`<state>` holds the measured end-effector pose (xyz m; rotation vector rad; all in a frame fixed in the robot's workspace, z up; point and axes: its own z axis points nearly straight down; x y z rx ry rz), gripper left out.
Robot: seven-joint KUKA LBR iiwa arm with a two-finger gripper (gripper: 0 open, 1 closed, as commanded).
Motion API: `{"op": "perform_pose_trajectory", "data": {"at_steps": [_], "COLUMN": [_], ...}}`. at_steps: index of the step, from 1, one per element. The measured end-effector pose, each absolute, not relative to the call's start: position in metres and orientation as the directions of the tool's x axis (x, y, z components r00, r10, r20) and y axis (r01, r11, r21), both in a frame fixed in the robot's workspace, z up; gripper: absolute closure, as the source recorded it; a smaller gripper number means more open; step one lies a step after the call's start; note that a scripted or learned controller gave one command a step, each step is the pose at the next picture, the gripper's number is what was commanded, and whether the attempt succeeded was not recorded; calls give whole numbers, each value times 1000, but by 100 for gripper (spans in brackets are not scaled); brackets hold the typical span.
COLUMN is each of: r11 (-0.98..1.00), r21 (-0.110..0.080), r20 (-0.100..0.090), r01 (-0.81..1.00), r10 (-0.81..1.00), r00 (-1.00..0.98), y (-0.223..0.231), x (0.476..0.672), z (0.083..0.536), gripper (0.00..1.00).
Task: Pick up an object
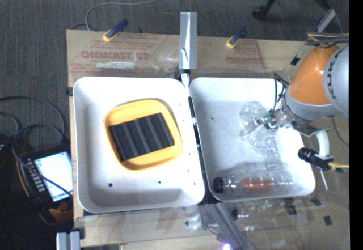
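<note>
The grey arm (pixel 326 87) reaches in from the right, its claw (pixel 271 120) apparently pointing left and low.

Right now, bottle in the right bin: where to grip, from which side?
Grip the bottle mid-body, from straight above, fingers closing across its width. It lies on its side along the right bin's near wall, dark cap pointing left. The wall probably crowds the near finger, and the clear, rounded body could slip.

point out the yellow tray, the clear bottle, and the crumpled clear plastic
yellow tray (pixel 170 155): camera view, its yellow rim, lower right corner.
clear bottle (pixel 255 184): camera view, middle of its body.
crumpled clear plastic (pixel 253 124): camera view, its centre.
</note>
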<state>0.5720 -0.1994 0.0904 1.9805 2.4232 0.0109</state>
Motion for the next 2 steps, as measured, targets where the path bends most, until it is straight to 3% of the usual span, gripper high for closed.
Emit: {"op": "perform_pose_trajectory", "data": {"at_steps": [1,2], "r11": [199,151], "r21": [13,0], "r20": [-2,-1], "r01": [980,989], "r10": [980,989], "r00": [-199,-151], "y": [-198,-136], "x": [572,624], "z": [99,175], "gripper": [100,100]}}
